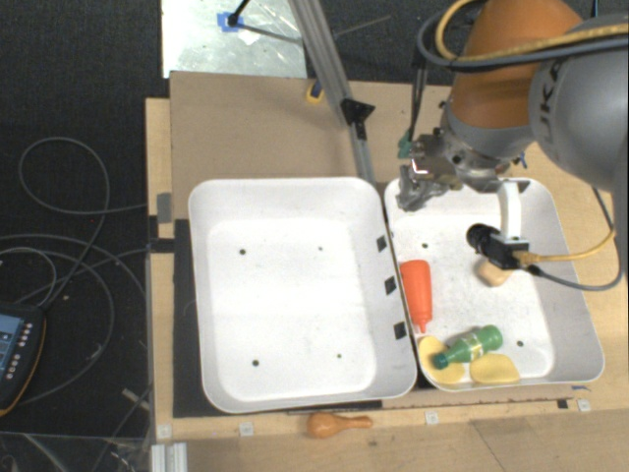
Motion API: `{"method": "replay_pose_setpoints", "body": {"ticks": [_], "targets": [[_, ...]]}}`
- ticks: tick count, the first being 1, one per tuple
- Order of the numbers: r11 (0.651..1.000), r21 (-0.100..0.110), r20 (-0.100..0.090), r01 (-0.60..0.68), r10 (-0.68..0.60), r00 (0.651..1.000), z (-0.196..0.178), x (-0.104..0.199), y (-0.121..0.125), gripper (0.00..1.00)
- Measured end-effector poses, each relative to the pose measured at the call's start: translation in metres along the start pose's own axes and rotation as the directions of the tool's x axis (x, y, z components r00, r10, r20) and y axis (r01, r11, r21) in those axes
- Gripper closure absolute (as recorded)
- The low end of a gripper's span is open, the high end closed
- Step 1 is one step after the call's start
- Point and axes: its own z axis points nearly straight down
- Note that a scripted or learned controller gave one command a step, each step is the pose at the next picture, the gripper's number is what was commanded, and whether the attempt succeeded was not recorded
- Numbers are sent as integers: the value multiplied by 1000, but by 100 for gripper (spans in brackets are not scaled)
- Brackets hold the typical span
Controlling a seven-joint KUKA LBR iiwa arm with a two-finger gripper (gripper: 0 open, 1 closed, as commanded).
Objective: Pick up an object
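Observation:
My gripper (417, 193) hangs over the far left corner of the right bin (570, 293), below the orange wrist band, with nothing visible in it. In that bin an orange carrot-shaped piece (418, 293) lies along the left wall. A green bottle (470, 346) rests on its side near the front, with a yellow piece (494, 368) just in front of it and another yellow piece (429, 354) by its left end. A small beige object (494, 273) sits mid-bin, partly under a black fitting (486, 237) on the arm.
The left bin (211, 224) stands beside the right one, divided from it by a ridge with black clips. A brown pear-shaped object (337, 423) lies on the bench in front of the bins. A grey pole (329, 62) slants over the back.

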Motion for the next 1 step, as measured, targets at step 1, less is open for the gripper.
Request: {"method": "replay_pose_setpoints", "body": {"ticks": [1], "targets": [[1000,2,0,1,-1,1000,20,54,-25,100]]}}
